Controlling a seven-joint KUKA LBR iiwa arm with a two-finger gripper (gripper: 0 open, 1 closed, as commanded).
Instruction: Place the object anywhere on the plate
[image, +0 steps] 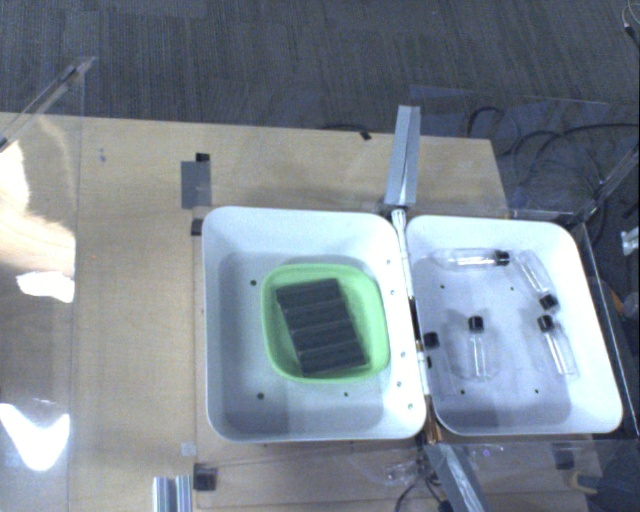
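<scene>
Camera view | green plate (269, 322) in left bin (224, 340), dark ridged block (320, 326) on it | clear vials (481, 354) in right bin (592, 392) | gripper state: cannot tell

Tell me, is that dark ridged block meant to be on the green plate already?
It looks done: the dark ridged block lies flat on the green plate in the left bin. Nothing is in hand. The clear vials sit in the right bin; nothing obvious remains.
</scene>
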